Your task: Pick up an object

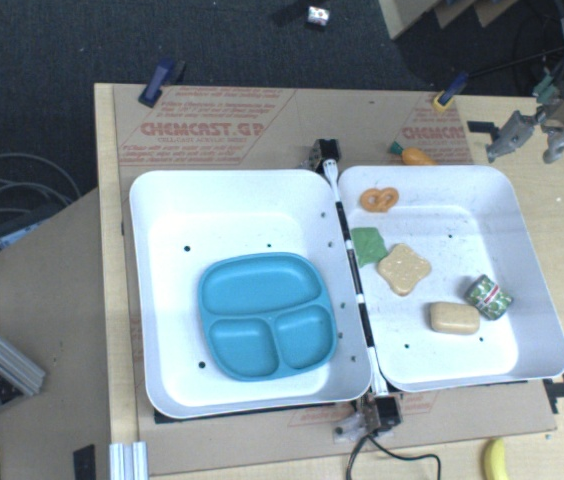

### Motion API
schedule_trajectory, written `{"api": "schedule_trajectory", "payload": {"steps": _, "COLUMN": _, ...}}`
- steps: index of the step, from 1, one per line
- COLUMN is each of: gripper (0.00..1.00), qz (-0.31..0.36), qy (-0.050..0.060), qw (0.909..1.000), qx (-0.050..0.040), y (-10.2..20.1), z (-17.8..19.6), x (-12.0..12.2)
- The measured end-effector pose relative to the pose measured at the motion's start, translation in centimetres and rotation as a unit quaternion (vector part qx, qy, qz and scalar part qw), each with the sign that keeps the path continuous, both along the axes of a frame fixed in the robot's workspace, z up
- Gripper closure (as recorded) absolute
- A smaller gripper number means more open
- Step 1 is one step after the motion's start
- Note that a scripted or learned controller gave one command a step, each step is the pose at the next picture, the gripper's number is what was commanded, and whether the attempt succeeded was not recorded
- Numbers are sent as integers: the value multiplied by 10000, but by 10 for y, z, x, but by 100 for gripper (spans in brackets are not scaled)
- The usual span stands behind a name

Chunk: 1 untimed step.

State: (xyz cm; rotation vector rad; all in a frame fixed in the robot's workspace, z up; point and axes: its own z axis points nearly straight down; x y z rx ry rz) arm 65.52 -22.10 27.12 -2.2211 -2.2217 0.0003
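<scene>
Gripper (532, 136) hangs beyond the right bin (537, 268), fingers spread, holding nothing. Nearest, one beige soap-like bar (454, 317) looks stiff, light and smooth: grasp across its short sides. Farther lie one green wrapped packet (488, 296), one toast piece (403, 269), one green square (367, 245), one pretzel (379, 200).

Wooden bench (212, 128) is set on dark carpet (52, 38).
Grey cables (2, 203) are coiled at left.
</scene>
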Motion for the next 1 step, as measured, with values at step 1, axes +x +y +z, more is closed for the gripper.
{"api": "schedule_trajectory", "payload": {"steps": 1, "gripper": 0, "qz": -1, "qy": 15, "qw": 10000, "qx": 6, "y": 10, "z": -113, "x": -72}}
